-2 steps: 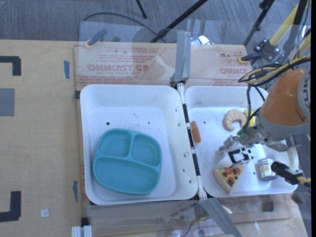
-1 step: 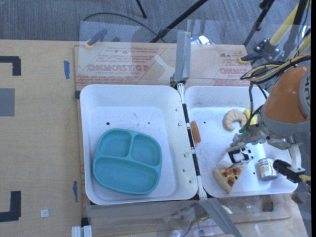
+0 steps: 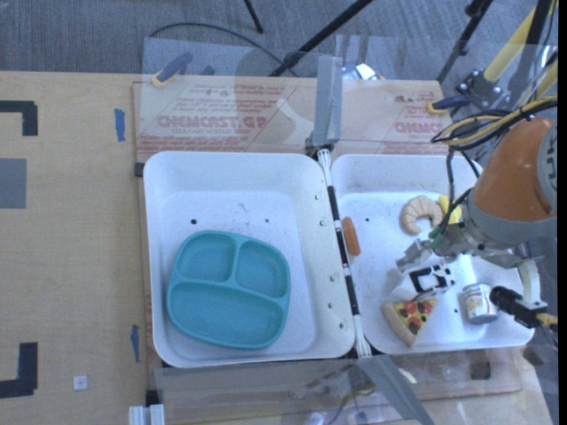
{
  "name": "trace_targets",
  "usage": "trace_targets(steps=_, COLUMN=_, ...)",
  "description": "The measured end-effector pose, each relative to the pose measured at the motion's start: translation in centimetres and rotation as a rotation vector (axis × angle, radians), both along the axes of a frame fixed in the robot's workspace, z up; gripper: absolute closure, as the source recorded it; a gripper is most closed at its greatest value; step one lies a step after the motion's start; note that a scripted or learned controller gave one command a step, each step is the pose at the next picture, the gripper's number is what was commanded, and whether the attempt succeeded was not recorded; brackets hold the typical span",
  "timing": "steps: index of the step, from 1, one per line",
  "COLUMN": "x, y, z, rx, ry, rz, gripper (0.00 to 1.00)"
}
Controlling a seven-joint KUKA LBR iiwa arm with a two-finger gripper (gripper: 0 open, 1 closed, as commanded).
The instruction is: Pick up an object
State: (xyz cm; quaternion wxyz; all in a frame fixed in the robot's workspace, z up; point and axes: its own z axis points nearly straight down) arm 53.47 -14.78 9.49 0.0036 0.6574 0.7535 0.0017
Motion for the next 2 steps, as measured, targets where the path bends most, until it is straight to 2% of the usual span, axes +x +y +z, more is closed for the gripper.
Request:
trace_targets(steps=1, x=1.1, y=-1.2, z=-0.9, rx=0.004, ry=0.005, rz=-0.010, gripper=0.00)
trace_targets(steps=2, x=-1.9, y=3.0, z=-0.8, rx=0.002, ry=0.002, rz=0.011, gripper=0.00)
